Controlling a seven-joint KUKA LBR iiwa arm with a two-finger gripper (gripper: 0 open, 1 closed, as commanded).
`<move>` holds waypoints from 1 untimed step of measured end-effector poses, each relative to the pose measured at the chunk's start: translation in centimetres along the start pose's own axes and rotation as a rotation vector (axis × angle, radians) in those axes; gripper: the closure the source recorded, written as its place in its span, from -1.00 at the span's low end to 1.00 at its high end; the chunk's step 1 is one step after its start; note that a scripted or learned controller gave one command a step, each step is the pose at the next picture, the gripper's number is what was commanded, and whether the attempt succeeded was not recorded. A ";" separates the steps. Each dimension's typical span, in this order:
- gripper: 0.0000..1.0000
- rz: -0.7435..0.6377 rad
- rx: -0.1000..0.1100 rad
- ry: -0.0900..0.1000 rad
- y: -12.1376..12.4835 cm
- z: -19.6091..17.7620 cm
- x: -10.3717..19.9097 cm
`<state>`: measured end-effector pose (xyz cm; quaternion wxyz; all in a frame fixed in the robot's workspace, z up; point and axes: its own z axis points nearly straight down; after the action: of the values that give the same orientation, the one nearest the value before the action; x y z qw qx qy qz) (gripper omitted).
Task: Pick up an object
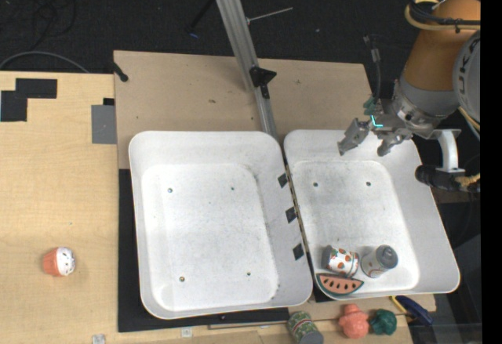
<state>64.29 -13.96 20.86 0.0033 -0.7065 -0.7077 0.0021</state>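
The gripper (pixel 369 140) hangs over the upper edge of the right bin (pixel 427 213), in the upper right of the frame, with its two fingers spread apart and nothing between them. Everything worth grabbing sits far from it, bunched in that bin's lower corner: a small red-and-white figure (pixel 342 261), a grey cylinder (pixel 382 258) just beside it, and a watermelon slice (pixel 340 285) lying along the lower rim beneath them. The left bin (pixel 205 225) shows just its speckled floor.

To do this well, I'd say the arm needs to travel down the frame to that cluster and pick one clear target. The grey cylinder looks the safest bet, since its right side is free, though the bin wall is close. The fingers should straddle it, not the figure too. The flat watermelon slice on the rim would likely slip. A few more toys (pixel 365 322) lie outside, below the bin.
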 end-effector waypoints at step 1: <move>-1.00 -0.002 -0.005 -0.001 0.1 -0.3 0.0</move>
<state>64.39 -13.95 21.18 0.0011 -0.7058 -0.7084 0.0009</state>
